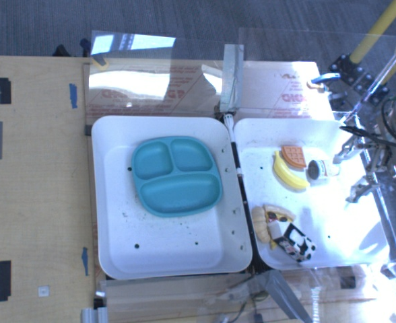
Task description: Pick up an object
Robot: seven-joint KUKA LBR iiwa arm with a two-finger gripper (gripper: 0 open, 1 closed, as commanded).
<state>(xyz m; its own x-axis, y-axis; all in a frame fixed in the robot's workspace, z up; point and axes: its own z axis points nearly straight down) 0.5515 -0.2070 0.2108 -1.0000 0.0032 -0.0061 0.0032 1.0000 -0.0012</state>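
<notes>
I think the yellow banana (289,174) is light and slippery, so I'd grab its middle; gripper can't tell.

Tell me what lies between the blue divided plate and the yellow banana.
In the camera view, the two bins' adjoining white rims lie between the blue divided plastic plate and the yellow toy banana, plus bare white bin floor on either side.

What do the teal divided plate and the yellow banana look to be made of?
The teal three-compartment plate in the left white bin looks like moulded plastic or silicone: one even colour, rounded ridges, a dull sheen. The yellow banana in the right white bin seems a plastic toy, smooth and evenly coloured, though real fruit cannot be ruled out.
</notes>
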